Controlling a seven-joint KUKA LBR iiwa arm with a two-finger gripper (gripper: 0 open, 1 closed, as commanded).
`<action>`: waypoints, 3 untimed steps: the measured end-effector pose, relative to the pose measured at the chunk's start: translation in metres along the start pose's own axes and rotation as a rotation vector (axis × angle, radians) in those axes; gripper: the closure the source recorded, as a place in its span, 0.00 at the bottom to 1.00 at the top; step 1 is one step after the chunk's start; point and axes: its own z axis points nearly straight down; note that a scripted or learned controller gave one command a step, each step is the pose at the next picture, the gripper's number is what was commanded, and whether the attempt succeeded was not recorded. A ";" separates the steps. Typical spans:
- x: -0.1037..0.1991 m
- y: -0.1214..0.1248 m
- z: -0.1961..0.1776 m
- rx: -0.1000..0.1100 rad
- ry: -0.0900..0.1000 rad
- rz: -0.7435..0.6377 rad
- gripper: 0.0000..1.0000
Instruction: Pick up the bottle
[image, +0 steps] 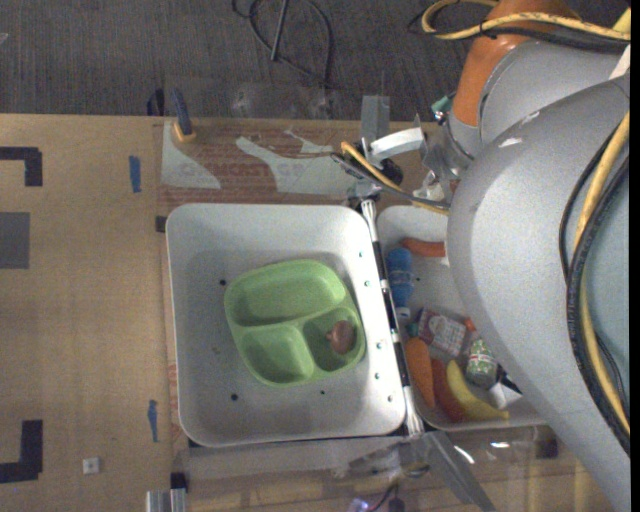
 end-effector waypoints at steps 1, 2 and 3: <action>0.008 0.059 0.030 0.003 -0.003 -0.003 0.00; 0.010 0.053 0.020 0.004 -0.004 -0.016 1.00; -0.001 0.105 -0.092 0.001 0.001 -0.019 1.00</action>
